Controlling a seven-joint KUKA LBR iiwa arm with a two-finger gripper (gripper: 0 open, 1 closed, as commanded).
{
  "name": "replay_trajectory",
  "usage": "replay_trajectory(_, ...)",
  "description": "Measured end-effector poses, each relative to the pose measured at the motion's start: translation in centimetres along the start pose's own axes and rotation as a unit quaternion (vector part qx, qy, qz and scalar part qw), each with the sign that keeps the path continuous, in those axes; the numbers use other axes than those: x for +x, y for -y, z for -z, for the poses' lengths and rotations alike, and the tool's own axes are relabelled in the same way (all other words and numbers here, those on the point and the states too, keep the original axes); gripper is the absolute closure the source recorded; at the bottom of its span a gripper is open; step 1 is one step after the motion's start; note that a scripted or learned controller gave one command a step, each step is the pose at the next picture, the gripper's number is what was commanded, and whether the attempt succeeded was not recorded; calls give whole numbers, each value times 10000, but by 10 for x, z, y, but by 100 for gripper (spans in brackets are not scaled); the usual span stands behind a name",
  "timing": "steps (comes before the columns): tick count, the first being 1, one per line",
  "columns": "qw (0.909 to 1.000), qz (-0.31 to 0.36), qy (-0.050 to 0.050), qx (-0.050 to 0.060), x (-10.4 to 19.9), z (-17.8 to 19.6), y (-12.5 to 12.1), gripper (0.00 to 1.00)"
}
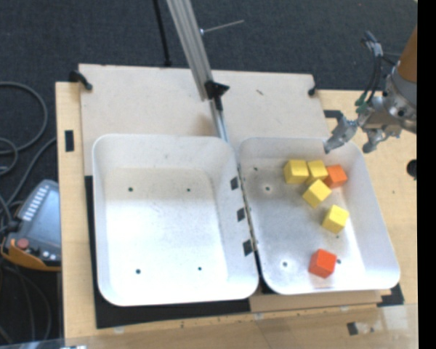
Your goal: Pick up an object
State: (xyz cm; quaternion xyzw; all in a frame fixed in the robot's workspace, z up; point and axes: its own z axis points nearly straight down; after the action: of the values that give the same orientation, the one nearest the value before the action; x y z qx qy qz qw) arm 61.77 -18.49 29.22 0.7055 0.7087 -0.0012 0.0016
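The right bin (363, 217) holds several small blocks. A yellow block (296, 171), a second yellow block (317, 169) and an orange block (336, 175) cluster near its far side. Another yellow block (317, 193) lies just below them, and one more yellow block (335, 218) sits lower right. An orange-red block (322, 262) rests near the bin's front. My gripper (352, 142) hovers above the far right corner of this bin, open, with nothing between its fingers.
The left bin (105, 195) stands beside the right one. A slanted aluminium post (192, 46) rises from behind the bins. Cables and a teach pendant (36, 220) lie left of the bench.
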Motion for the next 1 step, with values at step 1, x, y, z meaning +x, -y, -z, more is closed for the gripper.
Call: replay_trajectory(1,10000,0,-16,31,6,-150,-27,0)
